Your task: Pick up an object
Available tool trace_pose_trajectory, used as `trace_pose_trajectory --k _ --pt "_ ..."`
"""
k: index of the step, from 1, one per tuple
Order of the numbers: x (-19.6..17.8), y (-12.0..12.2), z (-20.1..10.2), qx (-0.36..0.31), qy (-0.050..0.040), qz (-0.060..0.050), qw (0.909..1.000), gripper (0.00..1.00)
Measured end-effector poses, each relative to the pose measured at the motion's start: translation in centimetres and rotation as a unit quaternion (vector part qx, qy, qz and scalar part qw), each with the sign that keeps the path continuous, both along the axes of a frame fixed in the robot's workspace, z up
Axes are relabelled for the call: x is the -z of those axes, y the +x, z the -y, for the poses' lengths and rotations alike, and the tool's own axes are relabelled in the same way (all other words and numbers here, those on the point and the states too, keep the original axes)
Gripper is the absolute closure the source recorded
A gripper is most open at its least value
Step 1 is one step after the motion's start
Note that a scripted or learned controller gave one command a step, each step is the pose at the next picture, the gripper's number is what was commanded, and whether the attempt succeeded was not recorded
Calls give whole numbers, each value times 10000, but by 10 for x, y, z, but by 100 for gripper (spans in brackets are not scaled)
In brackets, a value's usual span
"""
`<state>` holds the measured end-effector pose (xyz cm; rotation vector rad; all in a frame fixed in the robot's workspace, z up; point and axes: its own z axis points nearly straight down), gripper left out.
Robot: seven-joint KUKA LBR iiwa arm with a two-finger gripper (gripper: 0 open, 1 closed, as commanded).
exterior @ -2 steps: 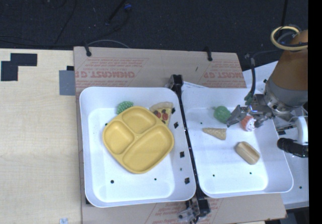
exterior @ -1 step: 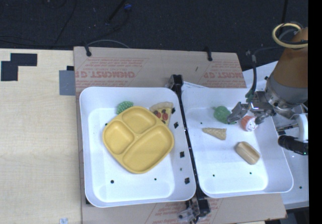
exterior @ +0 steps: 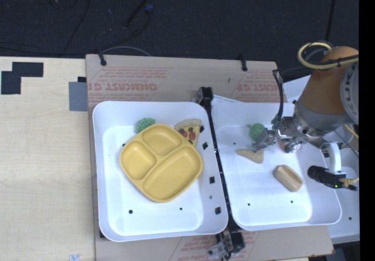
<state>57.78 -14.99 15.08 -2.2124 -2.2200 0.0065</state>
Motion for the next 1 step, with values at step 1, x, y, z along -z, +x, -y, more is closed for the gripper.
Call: trace_pose_trajectory --k 1 --pt "53 -5 -11 11 2 -4 10000 0"
